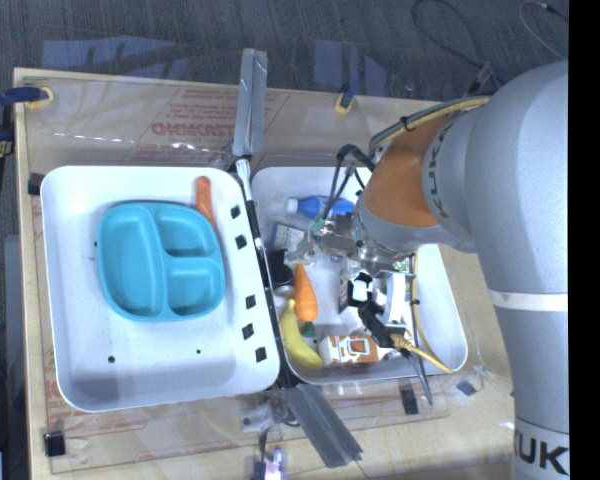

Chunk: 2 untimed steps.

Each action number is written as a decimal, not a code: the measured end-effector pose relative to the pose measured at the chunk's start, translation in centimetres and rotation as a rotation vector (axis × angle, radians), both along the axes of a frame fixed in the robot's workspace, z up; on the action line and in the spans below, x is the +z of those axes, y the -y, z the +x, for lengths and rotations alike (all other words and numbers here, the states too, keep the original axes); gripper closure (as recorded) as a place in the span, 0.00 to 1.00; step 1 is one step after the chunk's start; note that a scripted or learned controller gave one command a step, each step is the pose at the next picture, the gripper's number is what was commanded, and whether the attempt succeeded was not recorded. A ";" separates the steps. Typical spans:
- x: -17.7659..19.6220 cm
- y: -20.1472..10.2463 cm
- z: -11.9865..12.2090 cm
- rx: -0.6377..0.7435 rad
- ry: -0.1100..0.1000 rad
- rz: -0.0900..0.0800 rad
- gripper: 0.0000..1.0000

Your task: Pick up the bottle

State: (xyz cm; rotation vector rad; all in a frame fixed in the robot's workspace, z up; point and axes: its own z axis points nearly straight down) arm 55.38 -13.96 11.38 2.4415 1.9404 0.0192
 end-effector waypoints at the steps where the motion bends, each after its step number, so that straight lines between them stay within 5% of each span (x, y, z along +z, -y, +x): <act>1: -1.0 2.4 7.9 0.122 -0.025 0.008 0.00; 2: -2.0 3.2 10.2 0.150 -0.037 0.014 0.00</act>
